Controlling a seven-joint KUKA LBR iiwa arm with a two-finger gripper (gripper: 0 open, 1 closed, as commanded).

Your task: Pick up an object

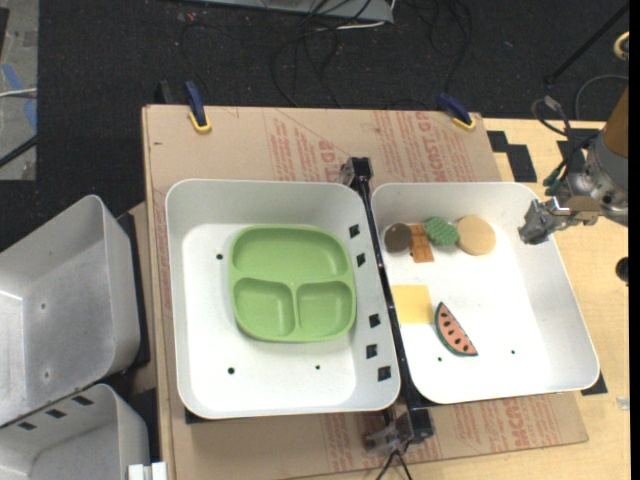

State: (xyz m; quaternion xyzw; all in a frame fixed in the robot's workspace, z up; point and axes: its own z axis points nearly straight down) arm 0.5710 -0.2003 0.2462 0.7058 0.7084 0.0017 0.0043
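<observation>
Most of the arm (615,143) is cut off at the right edge, so you only get the wrist and the gripper (534,225), which sits over the right bin's (560,338) upper right rim, well apart from the items. It's small and dark there and I honestly can't tell if the claw is wide or narrow; nothing visible is between its tips. The cluster at the back of the right bin is hard to sort out: a dark brown round thing (398,236), a green bumpy piece (440,232) and a tan round one (476,235) sit in a row, touching or nearly so, with a small orange-brown strip (422,250) just below and partly tucked under them. What they actually are, can't say. Nearer the front, a flat yellow square (411,304) lies against the bin's left wall, and just beside it to the right is a watermelon slice (455,331), red with dark seeds and a green rind, tilted. The left bin (195,298) holds a light green plate (293,282) with three compartments, lying flat in the middle.
</observation>
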